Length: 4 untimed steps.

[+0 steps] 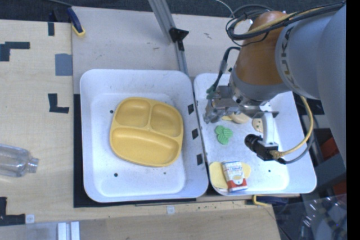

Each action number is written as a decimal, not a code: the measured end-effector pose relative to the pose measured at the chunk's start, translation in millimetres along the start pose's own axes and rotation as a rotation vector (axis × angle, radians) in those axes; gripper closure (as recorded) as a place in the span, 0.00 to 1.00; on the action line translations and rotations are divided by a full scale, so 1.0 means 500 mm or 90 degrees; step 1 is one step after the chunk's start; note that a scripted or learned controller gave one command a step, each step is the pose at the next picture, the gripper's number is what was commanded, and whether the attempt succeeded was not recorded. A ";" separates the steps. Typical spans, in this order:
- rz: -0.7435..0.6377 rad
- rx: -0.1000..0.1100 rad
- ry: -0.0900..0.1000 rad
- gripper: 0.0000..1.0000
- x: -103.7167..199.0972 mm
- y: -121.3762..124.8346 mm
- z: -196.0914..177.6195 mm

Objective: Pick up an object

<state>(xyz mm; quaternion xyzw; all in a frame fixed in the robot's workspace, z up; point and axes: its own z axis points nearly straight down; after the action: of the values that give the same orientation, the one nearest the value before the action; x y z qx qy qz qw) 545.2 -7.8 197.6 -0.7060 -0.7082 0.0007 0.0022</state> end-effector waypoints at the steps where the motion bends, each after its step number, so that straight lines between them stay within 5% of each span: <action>1: 0.002 -0.001 -0.002 1.00 -0.070 0.037 0.020; 2: 0.003 -0.006 -0.002 1.00 -0.191 0.057 0.212; 3: 0.001 -0.009 -0.003 1.00 -0.170 0.073 0.208; 4: -0.004 -0.006 0.001 1.00 0.009 0.055 0.009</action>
<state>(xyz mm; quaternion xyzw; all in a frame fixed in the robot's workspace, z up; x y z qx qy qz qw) 572.7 -3.2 193.2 -0.7040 -0.7102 -0.0032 -0.0009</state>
